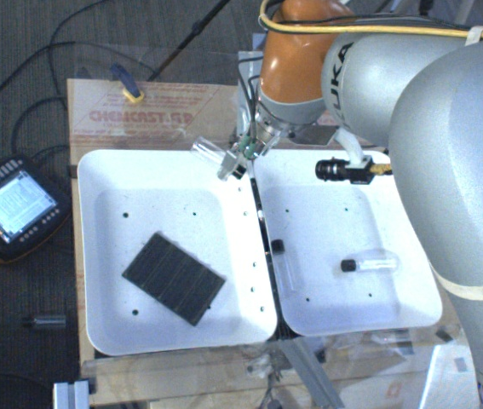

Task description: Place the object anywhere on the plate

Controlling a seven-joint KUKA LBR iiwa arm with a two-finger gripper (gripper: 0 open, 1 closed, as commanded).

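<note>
A dark, ribbed square plate [173,278] lies flat in the left bin [105,177], toward its front. In the right bin [411,313] a clear tube with a black cap [369,264] lies on the floor. A second clear piece with a black end [278,254] rests against the wall between the bins. My gripper [232,165] hangs over the far end of that dividing wall, well behind the plate and away from both tubes. Whether anything is held there is too small to tell.
The orange wrist band [301,49] and the grey arm [428,126] cover the right bin's far right side. A black cylinder [342,170] juts out over that bin. A teach pendant [11,204] lies left of the bench, and cardboard [156,113] sits behind the bins.
</note>
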